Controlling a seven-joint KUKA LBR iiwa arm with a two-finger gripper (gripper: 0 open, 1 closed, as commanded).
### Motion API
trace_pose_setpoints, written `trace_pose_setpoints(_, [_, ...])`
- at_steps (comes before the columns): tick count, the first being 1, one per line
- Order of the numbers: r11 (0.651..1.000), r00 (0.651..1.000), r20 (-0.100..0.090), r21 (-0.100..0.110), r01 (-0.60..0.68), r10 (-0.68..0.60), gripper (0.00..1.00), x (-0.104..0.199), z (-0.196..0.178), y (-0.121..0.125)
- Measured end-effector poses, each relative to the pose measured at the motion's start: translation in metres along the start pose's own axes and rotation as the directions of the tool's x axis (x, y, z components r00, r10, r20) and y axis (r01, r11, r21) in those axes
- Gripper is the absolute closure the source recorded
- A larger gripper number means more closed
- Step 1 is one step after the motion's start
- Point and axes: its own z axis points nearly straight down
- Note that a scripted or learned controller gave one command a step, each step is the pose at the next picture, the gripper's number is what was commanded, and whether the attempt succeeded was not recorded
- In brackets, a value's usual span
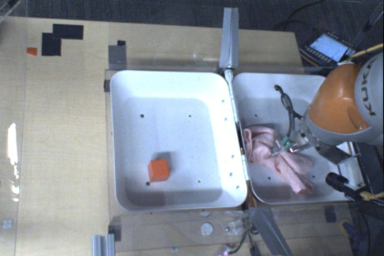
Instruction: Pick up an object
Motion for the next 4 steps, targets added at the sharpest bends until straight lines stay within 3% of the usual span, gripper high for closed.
trace_pose_setpoints(4, [1.000,1.000,-0.001,0.001,0.000,0.000,0.00,0.0003,0.0002,-0.0003])
